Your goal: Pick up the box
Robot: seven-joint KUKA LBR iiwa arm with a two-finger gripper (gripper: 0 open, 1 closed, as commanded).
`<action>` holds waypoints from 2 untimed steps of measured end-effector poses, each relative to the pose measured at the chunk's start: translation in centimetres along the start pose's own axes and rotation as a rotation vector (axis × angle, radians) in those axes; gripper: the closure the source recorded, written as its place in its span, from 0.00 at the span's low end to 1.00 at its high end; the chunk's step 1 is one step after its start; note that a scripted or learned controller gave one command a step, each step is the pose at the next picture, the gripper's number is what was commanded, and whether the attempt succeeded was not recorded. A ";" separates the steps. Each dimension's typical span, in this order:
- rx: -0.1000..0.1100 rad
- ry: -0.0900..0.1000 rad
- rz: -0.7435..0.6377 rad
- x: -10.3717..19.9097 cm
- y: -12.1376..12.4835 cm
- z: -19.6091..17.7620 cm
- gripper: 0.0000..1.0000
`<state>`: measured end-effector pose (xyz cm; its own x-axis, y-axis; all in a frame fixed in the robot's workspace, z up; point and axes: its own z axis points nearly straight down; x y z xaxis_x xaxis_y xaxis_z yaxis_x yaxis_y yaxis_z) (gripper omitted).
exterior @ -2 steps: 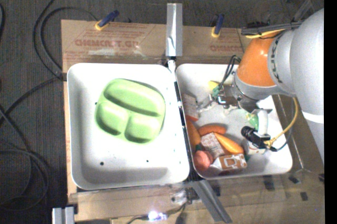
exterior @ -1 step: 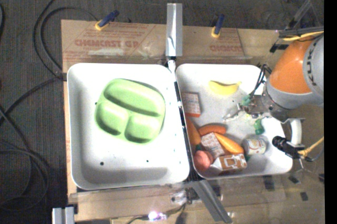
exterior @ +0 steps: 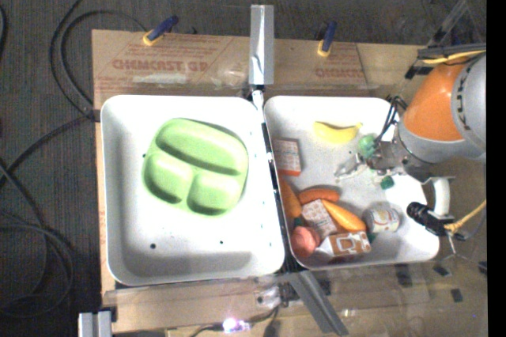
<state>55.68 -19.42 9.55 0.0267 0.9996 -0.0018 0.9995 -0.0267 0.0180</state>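
two smooth white plastic bins (exterior: pixel 118 248) are seen on a matt brown cardboard sheet (exterior: pixel 182 62). a green moulded plastic tray (exterior: pixel 196 165) looks softly glossy. the small box (exterior: pixel 287 156) appears printed paperboard.

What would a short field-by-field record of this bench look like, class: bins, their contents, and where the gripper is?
left bin: holds a green moulded tray
right bin: holds a banana, two carrots, a small box, a carton, a can
gripper: over the right bin's right side, below the banana
fingers: too blurred to judge
task item: small box lies flat by the bin's left wall, apart from the gripper
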 end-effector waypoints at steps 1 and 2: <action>-0.007 -0.006 -0.177 9.6 -0.1 0.0 0.00; 0.019 0.002 -0.298 8.0 0.1 -2.3 0.00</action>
<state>55.95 -11.40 11.88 -0.2675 0.9635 -0.0018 0.9635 0.2675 -0.0018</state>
